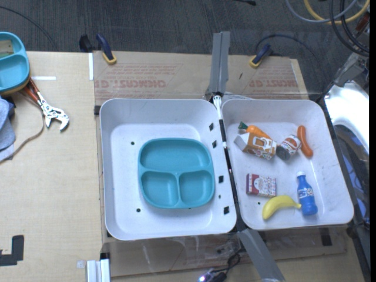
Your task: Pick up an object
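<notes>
The right bin (329, 213) holds several small objects. An orange and white carton (257, 142) lies at its upper left, with a small brown and white can (289, 146) beside it. An orange sausage (304, 141) lies to the right of the can. Lower down sit a red and white box (261, 185), a yellow banana (278, 205) and a blue bottle (305, 194). Part of the arm's pale body (351, 107) shows at the right edge, outside the bin.
The left bin (117, 157) holds a teal divided plate (176, 173). On the wooden bench to the left lie a wrench (51, 115), another teal dish (12, 63) and a grey cloth (6, 131). Cables hang at the top right.
</notes>
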Controlling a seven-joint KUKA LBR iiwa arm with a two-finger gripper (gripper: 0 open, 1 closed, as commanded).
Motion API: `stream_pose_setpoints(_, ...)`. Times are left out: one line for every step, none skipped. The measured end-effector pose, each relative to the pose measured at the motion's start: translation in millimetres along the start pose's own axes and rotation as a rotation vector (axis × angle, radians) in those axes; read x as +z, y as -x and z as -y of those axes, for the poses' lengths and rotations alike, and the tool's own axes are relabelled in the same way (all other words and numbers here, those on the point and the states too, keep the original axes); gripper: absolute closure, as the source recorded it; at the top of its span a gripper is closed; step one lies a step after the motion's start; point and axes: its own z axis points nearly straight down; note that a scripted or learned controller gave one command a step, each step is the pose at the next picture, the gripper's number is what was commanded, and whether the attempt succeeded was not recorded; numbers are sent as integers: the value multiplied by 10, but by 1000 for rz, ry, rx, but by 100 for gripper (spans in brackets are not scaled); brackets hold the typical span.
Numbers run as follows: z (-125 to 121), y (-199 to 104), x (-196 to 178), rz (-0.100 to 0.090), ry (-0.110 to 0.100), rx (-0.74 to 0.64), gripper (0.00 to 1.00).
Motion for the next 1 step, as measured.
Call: stream_pose_setpoints(19,-13,-67,6,-4,1,100)
